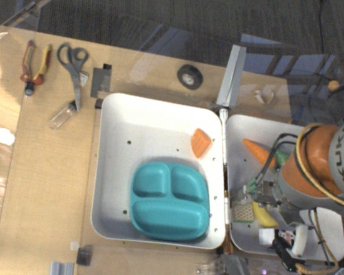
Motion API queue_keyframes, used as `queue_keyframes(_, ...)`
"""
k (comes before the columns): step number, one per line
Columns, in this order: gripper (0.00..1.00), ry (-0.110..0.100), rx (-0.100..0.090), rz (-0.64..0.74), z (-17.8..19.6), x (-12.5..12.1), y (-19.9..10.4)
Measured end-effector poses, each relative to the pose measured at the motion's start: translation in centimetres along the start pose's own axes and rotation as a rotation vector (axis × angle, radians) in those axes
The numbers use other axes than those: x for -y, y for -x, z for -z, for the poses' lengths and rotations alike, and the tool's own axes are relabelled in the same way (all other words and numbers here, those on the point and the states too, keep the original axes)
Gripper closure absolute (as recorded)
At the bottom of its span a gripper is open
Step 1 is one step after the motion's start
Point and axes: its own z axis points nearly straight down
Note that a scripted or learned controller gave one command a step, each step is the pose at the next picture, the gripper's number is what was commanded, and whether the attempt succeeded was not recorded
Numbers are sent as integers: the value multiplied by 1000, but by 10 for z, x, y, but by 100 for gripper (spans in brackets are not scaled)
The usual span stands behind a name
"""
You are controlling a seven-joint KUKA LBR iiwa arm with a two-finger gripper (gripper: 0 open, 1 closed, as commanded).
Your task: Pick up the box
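Note:
My arm (319,162) reaches over the right bin (243,240), and its wrist covers much of the bin floor. The gripper (260,191) points down near the bin's left side, just above a small speckled, box-like item (243,211) and a yellow object (265,216). Nothing can be seen held in the gripper. An orange carrot-shaped piece (257,151) lies at the back of this bin. A small white object (265,236) sits near its front edge.
The left bin (116,158) holds a teal divided tray (170,201) and a small orange piece (201,143). Scissors (74,72), pliers (33,66) and a tape roll (190,76) lie on the bench behind. A metal divider (232,75) stands between the bins.

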Motion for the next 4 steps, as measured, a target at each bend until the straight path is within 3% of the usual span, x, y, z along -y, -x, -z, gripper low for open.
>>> queue_keyframes(2,0,0,0,0,0,0,0)
queue_keyframes(3,0,-13,3,226,-2,-28,2)
queue_keyframes(4,100,-1,1,230,11,-33,-1)
